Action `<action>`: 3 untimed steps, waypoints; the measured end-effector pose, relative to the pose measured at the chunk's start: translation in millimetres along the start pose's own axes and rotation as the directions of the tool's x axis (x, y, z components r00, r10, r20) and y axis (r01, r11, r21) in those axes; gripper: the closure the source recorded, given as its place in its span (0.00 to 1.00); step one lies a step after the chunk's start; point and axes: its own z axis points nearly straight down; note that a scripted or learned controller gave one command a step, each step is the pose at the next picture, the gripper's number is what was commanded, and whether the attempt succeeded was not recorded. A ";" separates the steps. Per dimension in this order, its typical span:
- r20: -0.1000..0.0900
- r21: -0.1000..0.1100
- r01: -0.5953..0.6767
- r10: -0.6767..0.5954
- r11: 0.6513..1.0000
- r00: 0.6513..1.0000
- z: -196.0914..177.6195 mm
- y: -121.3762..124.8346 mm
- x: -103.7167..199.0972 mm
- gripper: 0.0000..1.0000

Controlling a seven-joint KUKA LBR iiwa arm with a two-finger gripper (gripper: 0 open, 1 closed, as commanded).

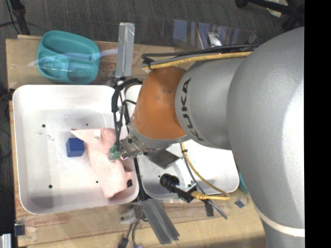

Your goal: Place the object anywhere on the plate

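The big grey robot arm with the orange band (160, 105) reaches over the left shallow white bin (31, 112). Its gripper (118, 151) sits at the edge of a floppy pink cloth (106, 167) — I cannot tell its state. A small blue cube (75, 147) rests just beside the cloth, on its left.

My arm (248, 102) is smooth grey with a satin orange band (158, 107). The bins (31, 154) look like matt white plastic; a soft pink cloth (108, 161) lies crumpled; the counter (51, 218) is bare wood.
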 end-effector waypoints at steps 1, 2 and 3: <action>-0.001 0.002 0.069 -0.069 0.998 0.998 -24.1 29.7 73.0 1.00; -0.001 0.000 0.191 -0.191 0.982 0.982 -94.7 35.7 86.2 1.00; 0.000 -0.007 0.164 -0.164 0.986 0.986 89.7 45.0 103.5 1.00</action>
